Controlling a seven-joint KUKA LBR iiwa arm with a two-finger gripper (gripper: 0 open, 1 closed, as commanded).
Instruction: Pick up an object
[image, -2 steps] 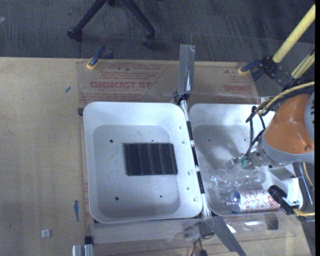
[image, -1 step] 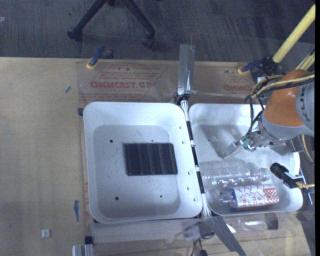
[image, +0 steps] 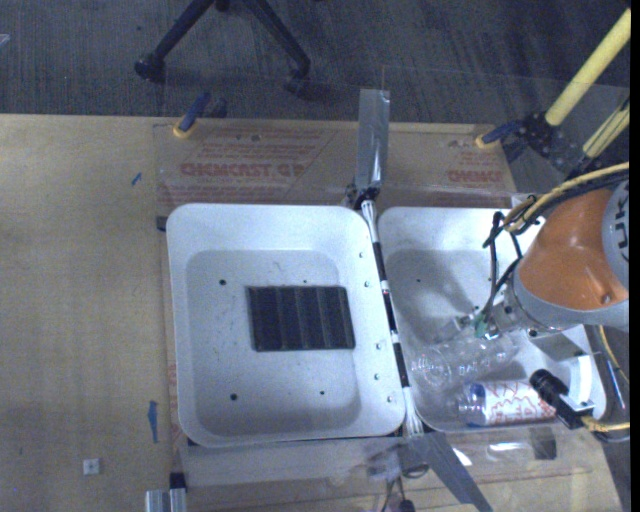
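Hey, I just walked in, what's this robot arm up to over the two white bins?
The arm reaches into the right bin, its end effector low over a clear plastic bottle. A second bottle with a red-and-white label lies nearer the front wall. The left bin holds a dark ridged panel. Nothing looks lifted yet.

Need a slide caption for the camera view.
KUKA arm reaches into right bin over clear plastic bottles; left bin holds a dark ribbed pad.
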